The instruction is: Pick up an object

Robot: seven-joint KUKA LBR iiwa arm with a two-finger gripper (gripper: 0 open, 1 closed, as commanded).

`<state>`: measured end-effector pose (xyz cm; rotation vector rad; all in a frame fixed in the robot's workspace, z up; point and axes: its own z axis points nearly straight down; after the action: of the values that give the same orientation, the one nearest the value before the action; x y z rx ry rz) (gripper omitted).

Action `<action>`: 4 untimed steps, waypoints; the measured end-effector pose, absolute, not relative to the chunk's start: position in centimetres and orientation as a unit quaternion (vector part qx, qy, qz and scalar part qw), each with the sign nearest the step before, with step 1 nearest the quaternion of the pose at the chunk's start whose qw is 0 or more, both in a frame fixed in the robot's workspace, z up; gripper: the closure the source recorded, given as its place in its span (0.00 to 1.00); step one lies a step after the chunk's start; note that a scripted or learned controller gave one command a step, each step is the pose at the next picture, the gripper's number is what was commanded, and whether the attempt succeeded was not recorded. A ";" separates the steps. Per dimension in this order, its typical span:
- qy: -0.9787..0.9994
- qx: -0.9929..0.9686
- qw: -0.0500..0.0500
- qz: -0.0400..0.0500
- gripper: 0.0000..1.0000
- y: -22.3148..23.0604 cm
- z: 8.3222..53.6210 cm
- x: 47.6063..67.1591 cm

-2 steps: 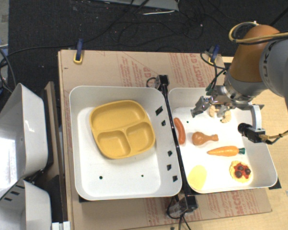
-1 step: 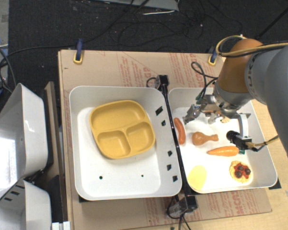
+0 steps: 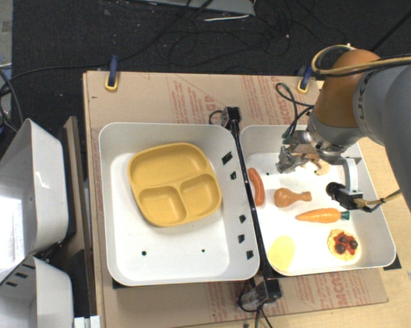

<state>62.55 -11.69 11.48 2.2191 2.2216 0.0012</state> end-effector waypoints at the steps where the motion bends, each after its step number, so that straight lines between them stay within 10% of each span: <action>1: 0.707 0.707 0.002 0.001 1.00 -12.1 15.9 62.8; 4: 0.710 0.704 0.000 0.001 1.00 -7.0 23.0 63.4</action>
<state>63.37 -6.98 23.04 2.2136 2.2303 0.0022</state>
